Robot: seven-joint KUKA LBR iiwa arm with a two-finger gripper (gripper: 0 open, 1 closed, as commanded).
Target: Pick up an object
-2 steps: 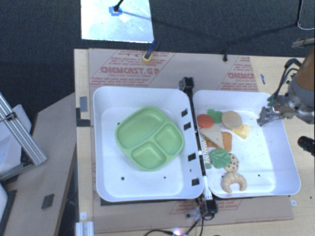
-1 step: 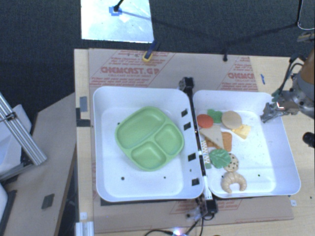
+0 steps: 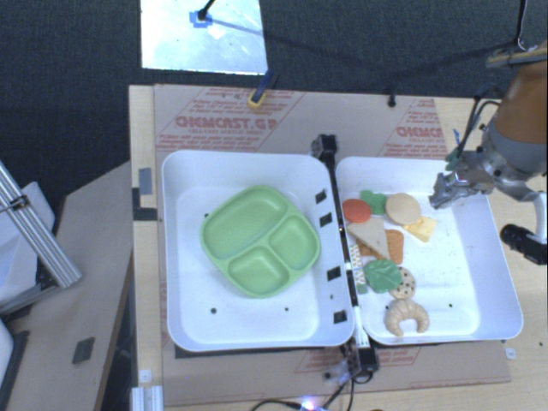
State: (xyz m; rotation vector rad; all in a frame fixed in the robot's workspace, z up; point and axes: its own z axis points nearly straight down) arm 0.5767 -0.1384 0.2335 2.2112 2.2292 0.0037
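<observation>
Several toy food pieces lie in the right bin [image 3: 479, 298]: a red tomato [image 3: 356, 211], a green piece [image 3: 374, 200], a tan bun [image 3: 402, 208], a yellow cheese wedge [image 3: 421, 228], a beige slice [image 3: 368, 234], an orange strip [image 3: 395, 246], a green leafy piece [image 3: 382, 275], a cookie [image 3: 403, 284] and a croissant [image 3: 407, 317]. My gripper [image 3: 447, 191] hangs over the bin's upper right part, just right of the bun and above the cheese wedge. I see nothing between its fingers.
The left bin [image 3: 184, 255] holds a green divided plate [image 3: 259, 241]. A black hinge strip [image 3: 338, 238] runs between the bins. A cardboard sheet [image 3: 231, 118] lies under both. A metal frame [image 3: 30, 229] stands at far left.
</observation>
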